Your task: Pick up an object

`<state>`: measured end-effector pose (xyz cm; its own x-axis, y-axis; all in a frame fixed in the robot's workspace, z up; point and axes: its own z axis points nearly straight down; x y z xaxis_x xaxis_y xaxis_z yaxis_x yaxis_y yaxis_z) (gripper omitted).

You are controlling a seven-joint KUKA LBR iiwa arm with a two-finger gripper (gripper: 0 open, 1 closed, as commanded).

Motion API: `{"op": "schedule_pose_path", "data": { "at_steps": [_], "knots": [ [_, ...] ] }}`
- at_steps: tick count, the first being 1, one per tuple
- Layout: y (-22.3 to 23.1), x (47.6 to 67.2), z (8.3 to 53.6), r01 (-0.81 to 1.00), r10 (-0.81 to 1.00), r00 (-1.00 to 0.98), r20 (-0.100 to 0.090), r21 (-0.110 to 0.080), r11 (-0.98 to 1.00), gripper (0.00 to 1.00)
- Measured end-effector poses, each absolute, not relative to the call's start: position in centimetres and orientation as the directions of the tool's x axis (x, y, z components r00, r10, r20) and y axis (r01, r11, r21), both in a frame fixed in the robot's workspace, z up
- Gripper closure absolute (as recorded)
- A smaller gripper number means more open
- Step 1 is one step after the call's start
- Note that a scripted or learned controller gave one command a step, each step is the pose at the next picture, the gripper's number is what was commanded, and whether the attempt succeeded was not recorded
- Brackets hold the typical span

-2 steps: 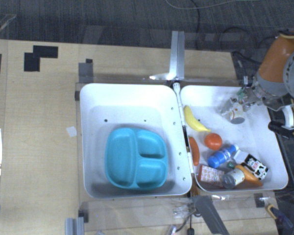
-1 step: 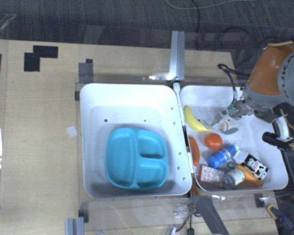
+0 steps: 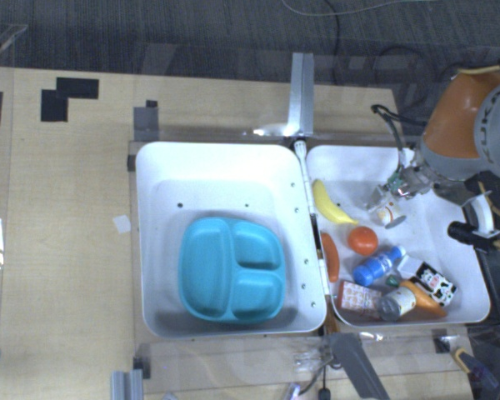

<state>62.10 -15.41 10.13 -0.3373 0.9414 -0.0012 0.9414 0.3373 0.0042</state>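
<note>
**Gripper low in the right bin**

The gripper (image 3: 389, 200) sits in the right bin (image 3: 475, 307), right by a small white cup (image 3: 390, 215); I can't tell its state. A banana (image 3: 332, 205), tomato (image 3: 362, 240), blue bottle (image 3: 377, 267) and carton (image 3: 436, 282) lie nearby. The left bin (image 3: 162, 173) holds 1 blue tray (image 3: 231, 267).

text: none legible | printed packet (image 3: 360, 296), right bin: print too small to read | black-and-white patterned carton (image 3: 437, 283): pattern only, no readable lettering
</note>
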Motion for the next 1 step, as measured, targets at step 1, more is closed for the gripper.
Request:
{"op": "schedule_pose_path", "data": {
  "at_steps": [1],
  "knots": [
    [-2.40,62.00,25.17,0.978,0.978,-0.207,-0.001,0.002,0.207,1.00]
  ]
}}
